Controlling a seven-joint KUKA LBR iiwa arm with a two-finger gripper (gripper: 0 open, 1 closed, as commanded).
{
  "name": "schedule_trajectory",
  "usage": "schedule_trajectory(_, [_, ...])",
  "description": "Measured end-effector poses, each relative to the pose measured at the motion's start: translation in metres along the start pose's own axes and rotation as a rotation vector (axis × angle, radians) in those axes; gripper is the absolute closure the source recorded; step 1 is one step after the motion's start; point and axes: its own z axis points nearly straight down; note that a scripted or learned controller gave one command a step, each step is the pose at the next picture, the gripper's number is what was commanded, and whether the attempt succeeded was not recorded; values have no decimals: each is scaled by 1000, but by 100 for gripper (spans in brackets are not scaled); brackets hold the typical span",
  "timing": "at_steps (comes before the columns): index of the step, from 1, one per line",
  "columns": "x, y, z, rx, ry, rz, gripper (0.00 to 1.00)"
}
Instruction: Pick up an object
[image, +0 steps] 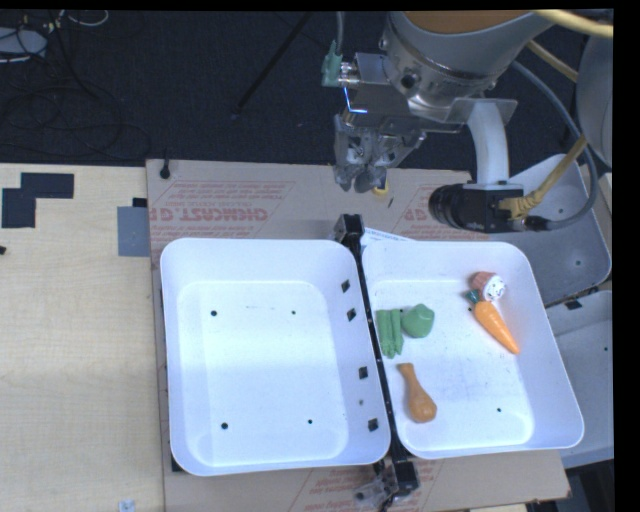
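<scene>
My gripper (366, 178) hangs high above the far edge of the bench, over the brown board behind the two bins, with nothing visibly held. In the right bin (540, 400) lie a green soft toy (404, 326) near the divider, a tan gourd-shaped piece (416, 393) below it, an orange carrot (496, 326) toward the right wall, and a small pink-and-white piece (487, 286) just above the carrot. All lie well in front of the gripper.
The left bin (200, 270) stands beside the right one, joined by a black clip strip (362, 330) along the shared rim. A brown cardboard sheet (240, 205) lies under both bins. The wooden bench extends to the left.
</scene>
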Motion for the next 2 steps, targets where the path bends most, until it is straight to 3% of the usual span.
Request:
schedule_trajectory(1, [37, -43, 109, 15, -2, -10, 100])
schedule_trajectory(2, [80, -78, 68, 0, 4, -11, 100])
